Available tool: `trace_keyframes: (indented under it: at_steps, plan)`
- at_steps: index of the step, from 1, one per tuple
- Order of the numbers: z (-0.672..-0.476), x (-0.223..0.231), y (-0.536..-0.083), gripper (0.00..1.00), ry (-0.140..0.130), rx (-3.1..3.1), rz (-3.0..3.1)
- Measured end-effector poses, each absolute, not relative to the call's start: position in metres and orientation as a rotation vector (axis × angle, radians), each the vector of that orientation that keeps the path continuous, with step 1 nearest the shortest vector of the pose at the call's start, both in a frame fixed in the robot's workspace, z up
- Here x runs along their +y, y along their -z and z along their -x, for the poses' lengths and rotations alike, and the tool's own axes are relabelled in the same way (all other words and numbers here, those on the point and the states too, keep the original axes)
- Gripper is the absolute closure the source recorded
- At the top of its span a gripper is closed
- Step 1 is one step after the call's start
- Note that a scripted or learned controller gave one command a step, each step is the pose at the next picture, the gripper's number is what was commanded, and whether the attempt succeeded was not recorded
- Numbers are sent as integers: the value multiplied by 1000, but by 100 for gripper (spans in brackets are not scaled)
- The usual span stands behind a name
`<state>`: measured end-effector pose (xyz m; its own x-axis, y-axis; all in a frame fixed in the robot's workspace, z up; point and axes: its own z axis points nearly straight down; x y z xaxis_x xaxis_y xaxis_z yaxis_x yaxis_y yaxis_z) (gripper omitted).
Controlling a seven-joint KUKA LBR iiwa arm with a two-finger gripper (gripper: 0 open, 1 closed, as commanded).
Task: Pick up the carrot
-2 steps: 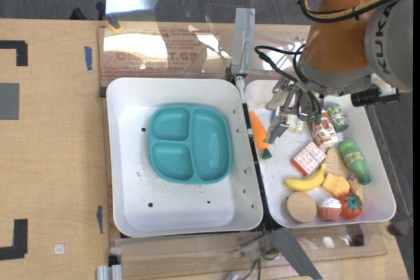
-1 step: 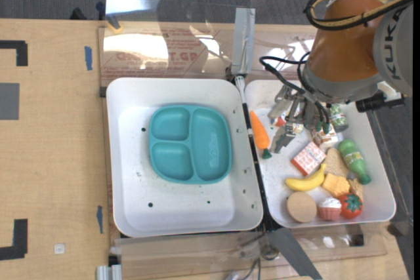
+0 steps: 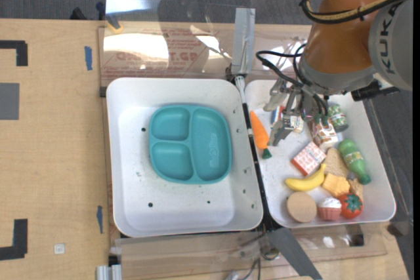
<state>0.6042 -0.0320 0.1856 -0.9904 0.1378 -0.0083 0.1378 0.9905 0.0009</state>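
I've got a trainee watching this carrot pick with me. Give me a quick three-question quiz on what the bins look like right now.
1. True or false: the carrot lies in the same bin as the teal divided plate.
2. Which sits nearest the carrot? A) banana B) end effector C) green bottle
3. Against which side of the right bin, as the camera sees it, does the carrot lie?

Key:
1. False; the carrot is in the right bin, the plate in the left bin.
2. B
3. The left side, along the divider between the bins.
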Motion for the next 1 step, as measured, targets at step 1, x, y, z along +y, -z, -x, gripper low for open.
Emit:
trace_keyframes:
  at_steps: [1]
  plan:
    - [-586, -29, -186, 0, -1, 3140, -70]
